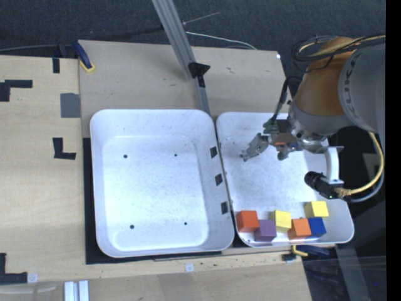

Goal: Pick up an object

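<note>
Several small blocks lie along the near edge of the right bin (250, 127): an orange block (247, 220), a purple block (267, 229), a yellow block (282, 219), another orange block (301, 227), a blue block (316, 226) and a yellow block (317, 209). My gripper (267, 148) hangs over the upper middle of the right bin, well back from the blocks. Its two fingers stand apart, one finger (254, 150) reaching left and the other near the wrist, with nothing between them.
The left bin (100, 127) lies beside the right one. A slanted metal post (172, 24) rises behind the bins. Black clips (218, 179) sit on the divider between the bins. A yellow cable (366, 187) loops at the arm's right side.
</note>
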Controlling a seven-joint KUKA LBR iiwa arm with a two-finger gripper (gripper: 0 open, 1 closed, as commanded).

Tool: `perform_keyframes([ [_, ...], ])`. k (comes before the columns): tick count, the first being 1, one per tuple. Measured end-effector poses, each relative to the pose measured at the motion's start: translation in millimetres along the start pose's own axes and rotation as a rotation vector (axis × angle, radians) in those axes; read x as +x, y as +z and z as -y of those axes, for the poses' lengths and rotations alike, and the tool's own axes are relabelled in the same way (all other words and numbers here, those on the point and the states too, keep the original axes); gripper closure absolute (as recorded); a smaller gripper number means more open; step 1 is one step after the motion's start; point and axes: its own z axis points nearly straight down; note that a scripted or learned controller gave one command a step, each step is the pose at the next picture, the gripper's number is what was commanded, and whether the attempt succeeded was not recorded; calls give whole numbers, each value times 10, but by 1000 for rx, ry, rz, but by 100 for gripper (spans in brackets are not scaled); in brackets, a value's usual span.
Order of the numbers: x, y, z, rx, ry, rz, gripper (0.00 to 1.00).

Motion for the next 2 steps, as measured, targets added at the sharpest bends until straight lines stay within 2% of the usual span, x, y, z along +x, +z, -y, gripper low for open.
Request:
perform_keyframes([
  [1, 77, -806, 48, -12, 2, 2, 0],
  [2, 72, -758, 59, -4, 3, 3, 0],
])
